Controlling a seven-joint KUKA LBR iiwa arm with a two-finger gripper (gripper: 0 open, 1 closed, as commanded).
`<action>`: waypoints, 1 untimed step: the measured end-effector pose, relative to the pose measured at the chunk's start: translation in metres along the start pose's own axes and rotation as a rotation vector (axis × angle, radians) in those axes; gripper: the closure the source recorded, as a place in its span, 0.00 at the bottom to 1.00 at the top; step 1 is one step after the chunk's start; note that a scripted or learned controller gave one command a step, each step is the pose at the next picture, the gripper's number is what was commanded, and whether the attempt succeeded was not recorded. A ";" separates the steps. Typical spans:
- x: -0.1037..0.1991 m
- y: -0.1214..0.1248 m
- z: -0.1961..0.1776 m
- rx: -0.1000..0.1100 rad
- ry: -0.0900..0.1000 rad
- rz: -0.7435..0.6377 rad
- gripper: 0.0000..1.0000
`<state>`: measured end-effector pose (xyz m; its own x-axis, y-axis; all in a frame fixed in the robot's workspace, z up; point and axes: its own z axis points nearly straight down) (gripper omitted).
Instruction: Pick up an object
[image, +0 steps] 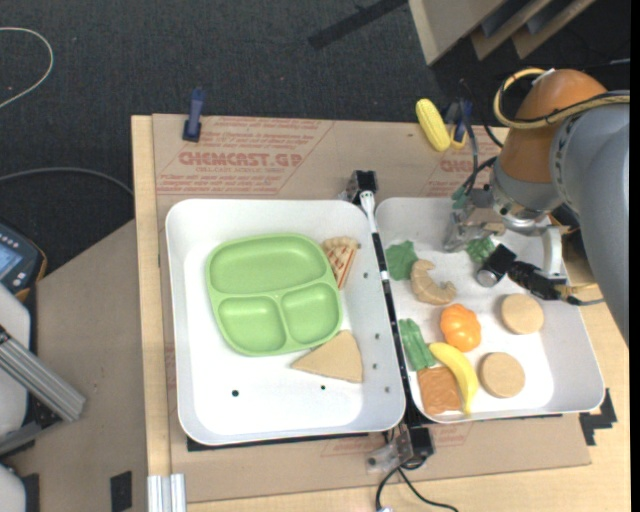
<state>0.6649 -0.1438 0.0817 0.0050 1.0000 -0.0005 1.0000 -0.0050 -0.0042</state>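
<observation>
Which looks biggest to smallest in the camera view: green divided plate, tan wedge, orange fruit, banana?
1. green divided plate
2. tan wedge
3. banana and orange fruit look too alike to rank.

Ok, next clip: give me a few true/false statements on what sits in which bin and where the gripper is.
1. The green divided plate lies in the left bin. True.
2. The banana lies in the left bin. False: it lies in the right bin, beside the orange fruit.
3. The gripper hangs over the far part of the right bin. True.
4. Two round tan biscuits lie in the right bin. True.
5. The tan wedge rests on the green divided plate. False: it lies on the bin floor, nearer the camera than the plate.
</observation>
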 end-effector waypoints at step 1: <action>0.122 -0.094 -0.108 -0.003 0.006 -0.014 1.00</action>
<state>0.5718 -0.0208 0.1905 -0.0090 0.9999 0.0053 1.0000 0.0090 -0.0017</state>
